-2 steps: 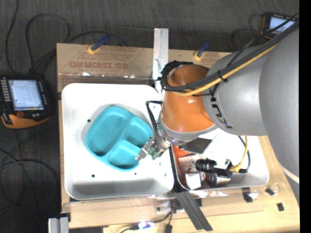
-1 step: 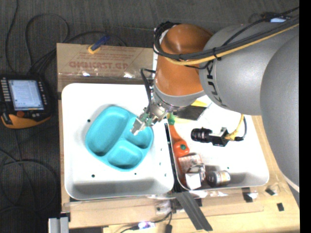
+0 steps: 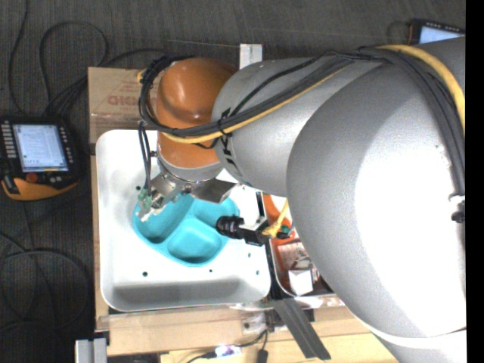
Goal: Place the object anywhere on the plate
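Grey arm (image 3: 363,195) covers much; my gripper (image 3: 151,201) hangs over the plate (image 3: 189,240), grip unclear; I should lower slowly.

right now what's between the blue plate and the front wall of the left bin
In the camera view, bare white bin floor lies between the blue plate and the left bin's front wall; no object sits on that stretch.

A turquoise plate (image 3: 185,237) lies in a white bin (image 3: 121,203), under a grey arm (image 3: 363,180) with an orange band (image 3: 189,100), beside dark grey carpet (image 3: 45,44).
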